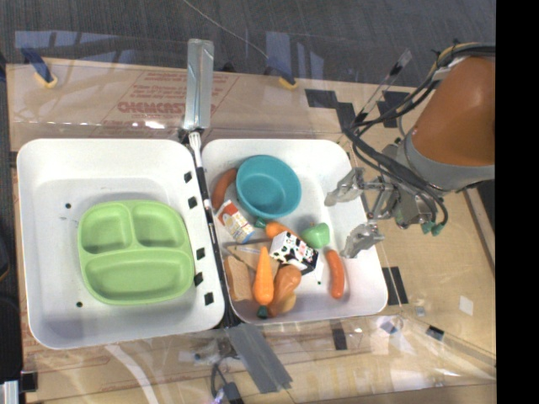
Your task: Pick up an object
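Your pincer (353,214) — fingers spread wide, holding nothing — hangs over the right bin's (364,289) right edge | red sausage (336,273) lies just below-left of it | teal bowl (268,187) further left

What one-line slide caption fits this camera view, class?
Open gripper poised over the right bin of toy food and a teal bowl; green divided plate in the left bin.
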Robot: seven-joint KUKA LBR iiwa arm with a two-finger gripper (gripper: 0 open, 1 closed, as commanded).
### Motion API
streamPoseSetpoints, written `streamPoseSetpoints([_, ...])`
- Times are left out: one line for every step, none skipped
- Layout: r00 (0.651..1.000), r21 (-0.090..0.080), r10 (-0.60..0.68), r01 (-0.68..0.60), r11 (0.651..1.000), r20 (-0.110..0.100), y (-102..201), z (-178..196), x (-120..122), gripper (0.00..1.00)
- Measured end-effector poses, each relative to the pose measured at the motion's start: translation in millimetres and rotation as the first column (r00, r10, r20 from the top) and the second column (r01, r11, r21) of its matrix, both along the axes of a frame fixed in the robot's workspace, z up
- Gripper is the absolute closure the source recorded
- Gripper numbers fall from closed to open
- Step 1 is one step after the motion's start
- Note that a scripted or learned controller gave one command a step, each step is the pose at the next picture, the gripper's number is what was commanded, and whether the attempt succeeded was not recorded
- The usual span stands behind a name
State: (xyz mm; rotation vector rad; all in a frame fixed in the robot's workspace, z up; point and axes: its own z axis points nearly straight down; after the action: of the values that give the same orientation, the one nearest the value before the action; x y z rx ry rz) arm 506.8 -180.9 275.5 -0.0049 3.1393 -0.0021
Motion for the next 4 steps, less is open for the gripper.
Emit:
streamPoseSetpoints([0.963,0.002,-0.269,0.269,0.963,-0.009,-7.7,-133.1,5.7,0.00])
streamPoseSetpoints([0.982,0.000,-0.187,0.187,0.982,0.004,-29.0,-47.3,25.6,0.00])
streamPoseSetpoints([0.929,0.002,-0.371,0.371,0.929,0.021,-16.4,-157.6,38.0,0.00])
streamPoseSetpoints([0.791,0.008,-0.611,0.611,0.791,0.022,19.6,-166.9,86.2,0.00])
